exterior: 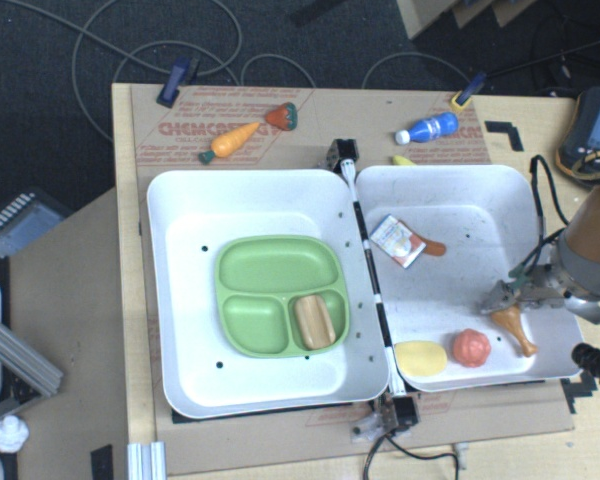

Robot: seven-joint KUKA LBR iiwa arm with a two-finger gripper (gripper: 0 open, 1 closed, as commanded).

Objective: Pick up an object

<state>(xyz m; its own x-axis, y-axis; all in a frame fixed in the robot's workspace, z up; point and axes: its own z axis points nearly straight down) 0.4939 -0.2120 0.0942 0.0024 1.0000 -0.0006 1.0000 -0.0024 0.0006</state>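
Reaching in from the right, the grey arm (592, 253) has its two-finger gripper (512, 298) low in the right-hand shallow white bin (450, 183), near that bin's right wall, and I cannot tell whether it is parted or closed, or whether it has hold of anything. A tan, drumstick-shaped toy (513, 328) lies just beside the tip, possibly touching it. By my reckoning the pick is still undone: nothing looks lifted clear, so grasping and raising are both left. Counting from big to small, there are two bins, the left-hand white bin (180, 218) carrying one green divided plastic plate (275, 268) with one tan bread-roll toy (315, 321) in its near right compartment. The right bin holds five things: the drumstick, one pale yellow rounded lump (421, 358) at the near left corner, one pink-red ball-like toy (471, 347) beside it, one small white printed packet (396, 240), and one small orange piece (434, 249) touching the packet.
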